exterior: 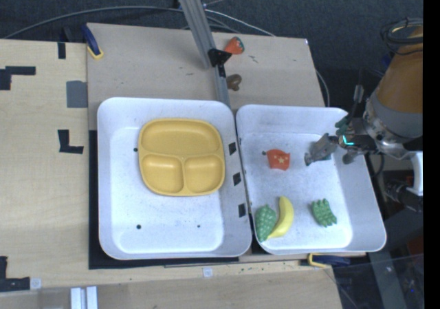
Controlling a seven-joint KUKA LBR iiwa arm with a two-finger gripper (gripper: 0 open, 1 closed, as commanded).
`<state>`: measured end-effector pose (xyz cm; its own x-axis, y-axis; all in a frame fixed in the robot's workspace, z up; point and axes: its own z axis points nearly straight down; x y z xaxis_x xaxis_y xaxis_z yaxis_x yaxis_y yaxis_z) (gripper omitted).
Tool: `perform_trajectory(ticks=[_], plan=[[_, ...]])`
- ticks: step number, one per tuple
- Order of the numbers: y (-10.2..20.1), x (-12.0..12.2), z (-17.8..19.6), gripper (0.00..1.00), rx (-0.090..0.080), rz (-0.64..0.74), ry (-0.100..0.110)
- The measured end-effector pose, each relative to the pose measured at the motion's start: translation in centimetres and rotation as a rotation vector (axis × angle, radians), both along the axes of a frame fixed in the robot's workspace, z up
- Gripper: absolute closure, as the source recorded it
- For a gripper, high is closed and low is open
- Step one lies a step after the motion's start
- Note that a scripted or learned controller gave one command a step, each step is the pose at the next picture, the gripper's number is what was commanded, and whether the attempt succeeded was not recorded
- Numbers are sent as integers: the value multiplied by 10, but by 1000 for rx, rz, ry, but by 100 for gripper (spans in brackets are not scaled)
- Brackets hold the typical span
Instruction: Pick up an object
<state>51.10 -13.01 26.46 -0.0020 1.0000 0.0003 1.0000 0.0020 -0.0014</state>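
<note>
The right bin (357,232) holds a small red toy (278,159) near its middle. A yellow banana (284,216) lies at the front of this bin, touching a green leafy piece (265,221). A second green piece (322,212) sits further right. My gripper (333,154) hovers over the right side of this bin, to the right of the red toy and apart from it. Its fingers (317,152) stand spread with nothing between them.
The left bin (117,232) holds a yellow divided plate (182,156). A grey pole (196,12) rises behind the bins. A small orange-red item (235,45) and a brown one (234,82) lie on the bench behind the bins.
</note>
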Motion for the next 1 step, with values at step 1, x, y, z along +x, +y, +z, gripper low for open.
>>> perform_trajectory(ticks=[1], plan=[[-4,8,-57,0,0,-2,5]])
